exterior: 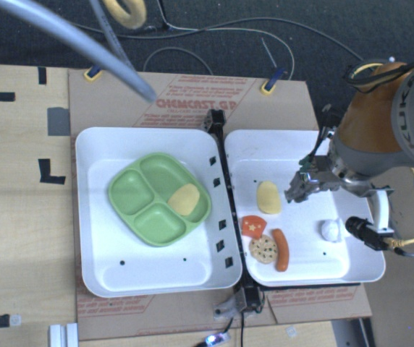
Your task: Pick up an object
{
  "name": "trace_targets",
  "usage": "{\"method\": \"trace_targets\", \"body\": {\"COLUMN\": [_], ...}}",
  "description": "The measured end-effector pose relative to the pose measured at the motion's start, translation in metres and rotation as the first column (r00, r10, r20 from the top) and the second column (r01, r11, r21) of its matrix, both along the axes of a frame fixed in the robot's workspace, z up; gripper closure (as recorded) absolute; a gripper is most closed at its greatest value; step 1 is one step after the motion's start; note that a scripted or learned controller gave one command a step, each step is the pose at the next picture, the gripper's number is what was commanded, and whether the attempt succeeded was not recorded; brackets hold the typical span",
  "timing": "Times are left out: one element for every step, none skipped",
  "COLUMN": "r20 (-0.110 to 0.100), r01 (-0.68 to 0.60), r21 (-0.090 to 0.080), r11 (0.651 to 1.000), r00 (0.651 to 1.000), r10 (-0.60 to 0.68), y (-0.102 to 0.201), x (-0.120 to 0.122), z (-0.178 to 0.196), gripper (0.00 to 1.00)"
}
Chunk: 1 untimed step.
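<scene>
In the right bin (352, 270) lie a pale yellow potato-like piece (268, 196), a red tomato-like piece (253, 226), a cookie (263, 249), a red sausage (281, 249) and a small white object (329, 230). My gripper (299, 191) hangs over the right bin, just right of the yellow piece, with nothing seen between its fingers. A green divided plate (138, 190) sits in the left bin (98, 266), and a yellow food piece (184, 199) rests in the plate's right compartment.
A black divider with clips (225, 208) runs between the two bins. Both bins rest on a cardboard sheet (192, 96). Cables (265, 49) trail across the dark floor behind. A grey pole (62, 27) crosses the upper left.
</scene>
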State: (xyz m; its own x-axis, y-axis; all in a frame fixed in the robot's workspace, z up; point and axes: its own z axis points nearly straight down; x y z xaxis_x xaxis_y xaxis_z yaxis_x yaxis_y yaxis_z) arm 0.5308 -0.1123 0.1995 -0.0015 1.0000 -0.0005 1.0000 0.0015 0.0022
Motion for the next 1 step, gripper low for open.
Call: {"method": "trace_targets", "body": {"r20": [0.003], "r01": [-0.001], "r21": [-0.001], "r11": [1.0], "r00": [1.0], "r10": [0.001], "y": [0.0065], "x": [0.0044], "z": [0.0611], "gripper": [1.0]}}
